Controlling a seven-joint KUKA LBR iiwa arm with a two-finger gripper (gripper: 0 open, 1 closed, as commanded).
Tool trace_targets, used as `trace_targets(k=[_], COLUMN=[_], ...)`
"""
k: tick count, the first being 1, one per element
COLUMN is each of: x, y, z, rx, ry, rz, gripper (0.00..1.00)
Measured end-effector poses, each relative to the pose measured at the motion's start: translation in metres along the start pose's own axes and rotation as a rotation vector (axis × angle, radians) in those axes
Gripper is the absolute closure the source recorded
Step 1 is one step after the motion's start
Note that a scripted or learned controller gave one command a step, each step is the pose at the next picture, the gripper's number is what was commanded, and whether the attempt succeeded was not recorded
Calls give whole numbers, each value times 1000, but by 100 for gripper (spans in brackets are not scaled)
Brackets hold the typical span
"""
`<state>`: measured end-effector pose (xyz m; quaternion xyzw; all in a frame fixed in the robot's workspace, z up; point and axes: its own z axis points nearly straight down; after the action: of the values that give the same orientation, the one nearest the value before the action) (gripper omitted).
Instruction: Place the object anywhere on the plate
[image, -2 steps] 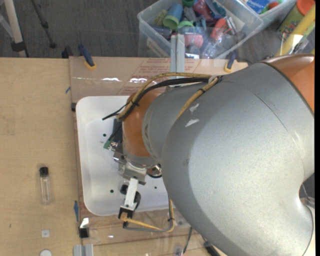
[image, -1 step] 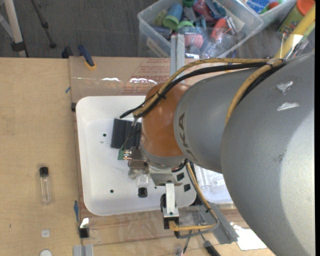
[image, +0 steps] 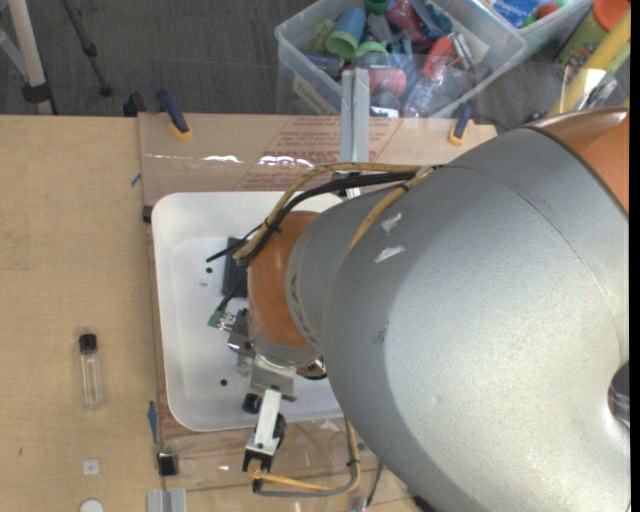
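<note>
1. Camera view, from above at a slant: grey arm (image: 480, 330) reaching in from 3 o'clock, bulking over the centre and right of the wooden table (image: 60, 250).
2. Orange band (image: 272, 290) above the wrist, yellow cable (image: 300, 195) looping over it at 12 o'clock.
3. Claw (image: 232, 322) at the 9 o'clock end of the wrist, low over the white bin (image: 185, 230), mostly covered by the wrist. Cannot tell whether wide, narrow or holding anything.
4. White bin lying at the table's middle, its 3 o'clock part covered by the arm; bare floor at 9 o'clock with a few small dark specks (image: 222, 382).
5. Object and plate of the task: hidden under the arm, so cannot tell where either lies.
6. Clear vial (image: 90, 368) with a black cap lying on the table, well apart from the bin at its 9 o'clock side.
7. Two blue clamps at the table's far edge, one (image: 175, 115) toward 11 o'clock of the bin, one (image: 460, 125) toward 1 o'clock.
8. Clear storage box (image: 400, 50) of mixed coloured items beyond the table at 12 o'clock.
</note>
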<state>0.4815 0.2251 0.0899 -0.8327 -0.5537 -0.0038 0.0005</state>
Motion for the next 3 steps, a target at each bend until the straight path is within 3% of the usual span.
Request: trace_targets(k=[1,2,3], x=[25,-16,-18], y=[60,3,6], z=[2,-5,-99], rx=[-2,11,5], ry=[-1,-4,-1], rz=[-532,-1057,-1628], gripper=[100,100,100])
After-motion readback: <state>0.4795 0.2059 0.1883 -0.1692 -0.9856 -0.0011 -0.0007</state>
